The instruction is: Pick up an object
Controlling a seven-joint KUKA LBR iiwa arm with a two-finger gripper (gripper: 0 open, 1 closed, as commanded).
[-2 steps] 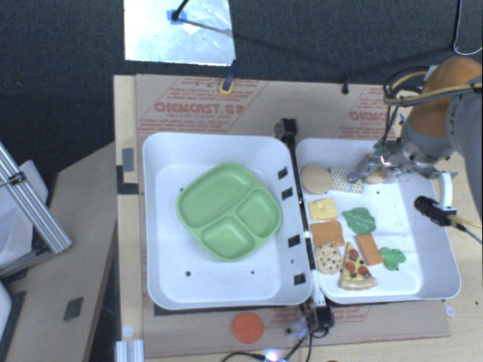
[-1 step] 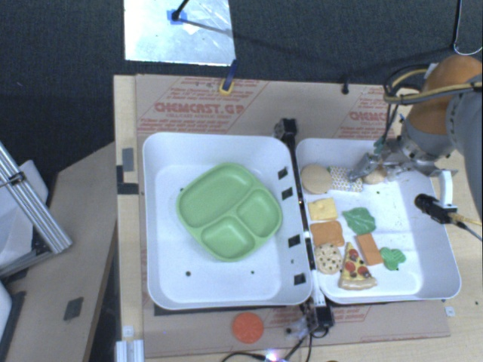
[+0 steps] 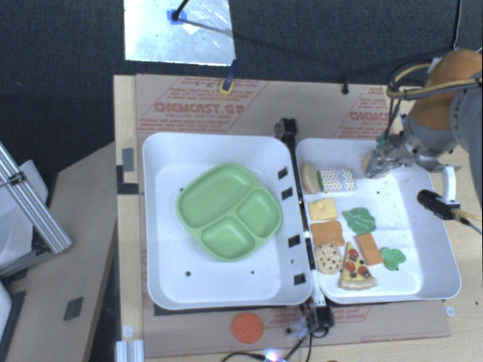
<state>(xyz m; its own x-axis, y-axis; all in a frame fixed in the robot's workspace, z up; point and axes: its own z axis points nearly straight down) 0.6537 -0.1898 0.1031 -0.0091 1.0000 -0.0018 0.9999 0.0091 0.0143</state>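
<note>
White right-hand bin (image 3: 441, 277) keeps all its toy food (image 3: 355, 247) — gripper (image 3: 379, 162) low at upper right, finger state unclear — nothing lifted yet.

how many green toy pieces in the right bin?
2: a green leaf at mid-bin, and a smaller green piece near the front right. None looks hidden.

Green divided plate (image 3: 229, 210) in white left bin (image 3: 162, 164); right of it, speckled cookie (image 3: 327, 258), orange slab (image 3: 368, 249), yellow cheese (image 3: 323, 208).
</note>
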